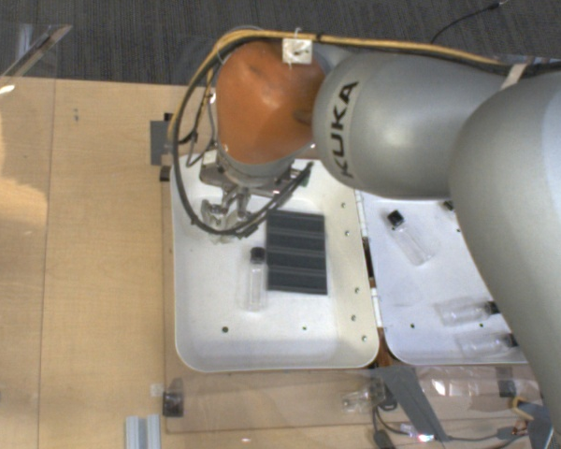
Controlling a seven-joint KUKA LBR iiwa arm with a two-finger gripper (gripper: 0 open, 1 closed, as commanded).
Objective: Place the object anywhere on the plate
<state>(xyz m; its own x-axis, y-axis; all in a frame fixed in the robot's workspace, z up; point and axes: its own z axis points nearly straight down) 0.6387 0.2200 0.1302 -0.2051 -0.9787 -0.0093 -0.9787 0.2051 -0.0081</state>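
Overhead, the arm [421,129] reaches in from 3 o'clock and covers the far half of the left bin [196,344]. Tool [226,204] sits low under the orange wrist band [262,101], at about 10 o'clock within that bin. Cables loop around it; whether it is spread or pressed together, cannot tell.

Left bin contents: a dark ribbed plate [296,251] near the centre, lying flat. Just beside its 9 o'clock edge, a clear vial [254,277] with a black cap, lying on the bin floor, cap toward 12 o'clock. Apart from the plate, or barely touching; hard to say. Nothing visible between the tool's tips, so the vial reads as not yet picked.

Right bin [402,344]: another clear vial with black cap [407,237] toward the far side, and two more clear vials [477,330] near the arm at 5 o'clock, partly hidden.

Judgement on the step: tool stands at 11 o'clock from the left-bin vial. Good practice would be to centre over the vial's body, close across its narrow width, lift clear of the plate's rim, then shift toward 3 o'clock and set it down flat. Clear cylinder, likely to roll or slip.
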